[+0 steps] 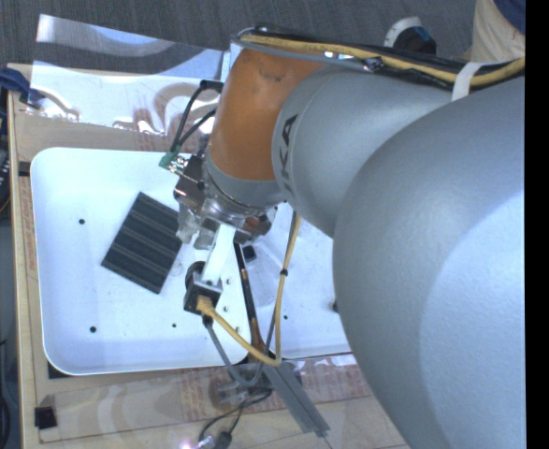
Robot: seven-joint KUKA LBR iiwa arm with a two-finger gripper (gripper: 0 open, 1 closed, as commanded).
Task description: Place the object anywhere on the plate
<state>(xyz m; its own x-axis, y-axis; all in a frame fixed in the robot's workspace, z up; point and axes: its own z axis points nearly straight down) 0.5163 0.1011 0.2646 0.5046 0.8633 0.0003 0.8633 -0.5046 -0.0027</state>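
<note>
One dark ribbed slab [146,241] is lying flat on the floor of the white bin [68,330], and it is the only loose thing showing there. Judging from the task, it is probably serving as the plate, though it could be the object instead. Its long axis is running on a diagonal, from its upper corner close by the jaws down and away toward the bin's near-left part, with the ribs following that same line.

The gripper [195,224] is hanging just beside the slab's upper right corner, so the slab is lying to the view's left of the jaws and slightly below them. Whether they are touching cannot be told. Whether the gripper is spread, closed or pinching anything cannot be told either, since the wrist hardware is crowding it.

The orange band [251,110] and the grey arm [414,232] are looming over the jaws from the right. A yellow cable [241,342] is trailing below them. Any release would likely need a short shift leftward over the slab.
</note>
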